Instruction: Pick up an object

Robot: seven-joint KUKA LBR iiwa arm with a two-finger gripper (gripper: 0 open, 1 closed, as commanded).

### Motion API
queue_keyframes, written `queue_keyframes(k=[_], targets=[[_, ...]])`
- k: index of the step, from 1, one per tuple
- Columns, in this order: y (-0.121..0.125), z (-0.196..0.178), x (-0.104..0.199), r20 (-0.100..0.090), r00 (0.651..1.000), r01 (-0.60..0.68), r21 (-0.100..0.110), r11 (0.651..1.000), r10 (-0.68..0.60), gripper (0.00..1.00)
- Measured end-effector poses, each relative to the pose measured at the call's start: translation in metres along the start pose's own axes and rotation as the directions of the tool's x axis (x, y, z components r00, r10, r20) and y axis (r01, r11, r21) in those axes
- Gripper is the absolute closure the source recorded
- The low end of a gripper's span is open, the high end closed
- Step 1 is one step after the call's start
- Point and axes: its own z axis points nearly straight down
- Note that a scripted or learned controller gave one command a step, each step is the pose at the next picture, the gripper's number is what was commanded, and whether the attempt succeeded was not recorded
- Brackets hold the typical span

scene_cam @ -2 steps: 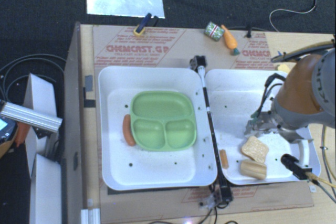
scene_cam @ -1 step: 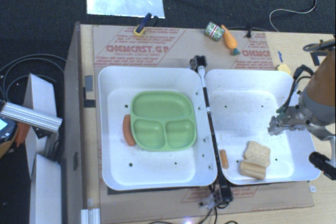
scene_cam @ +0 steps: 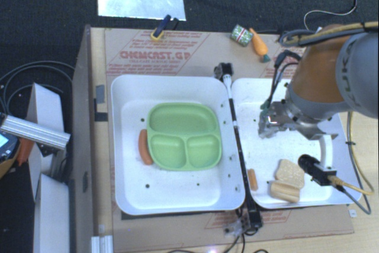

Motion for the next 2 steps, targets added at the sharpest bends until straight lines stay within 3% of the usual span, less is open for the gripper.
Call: queue_keyframes(k=[1, 2], targets=[[0.014, -0.043, 0.043, 0.001, 1.0, 0.002, -0.001, 1.0, -0.002, 1.0], [0.074, -0.034, 0.12, 0.0, 1.0, 0.003, 0.0, 1.0, -0.003, 1.0]])
